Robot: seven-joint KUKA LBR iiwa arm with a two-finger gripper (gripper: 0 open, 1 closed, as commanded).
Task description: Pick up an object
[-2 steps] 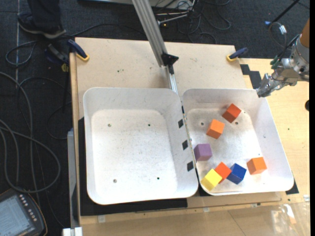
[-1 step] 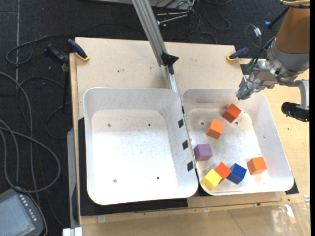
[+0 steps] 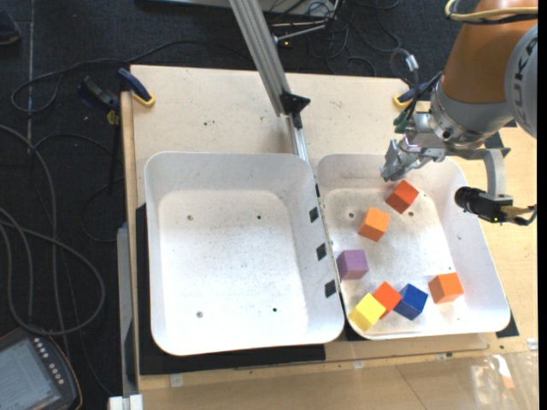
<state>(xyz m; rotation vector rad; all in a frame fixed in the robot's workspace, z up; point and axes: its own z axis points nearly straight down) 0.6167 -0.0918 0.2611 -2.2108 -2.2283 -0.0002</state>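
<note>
The right bin [image 3: 479, 254] holds several small blocks. A red-orange block [image 3: 402, 196] lies near its back, with an orange block [image 3: 373, 224] just in front of it. A purple block [image 3: 352, 263] sits near the bin's left wall. At the front are a yellow block [image 3: 367, 311], a red-orange block [image 3: 386, 295], a blue block [image 3: 412, 301] and an orange block [image 3: 445, 287]. My gripper [image 3: 394, 169] hangs over the back of the right bin, just behind and above the rear red-orange block. Nothing shows between its fingers.
The left bin [image 3: 171, 186] stands beside the right one, sharing a middle wall. A slanted metal pole [image 3: 261, 41] runs from the top down to the bins' junction. Clamps sit at the board's back corners. Cables lie on the dark floor around the bench.
</note>
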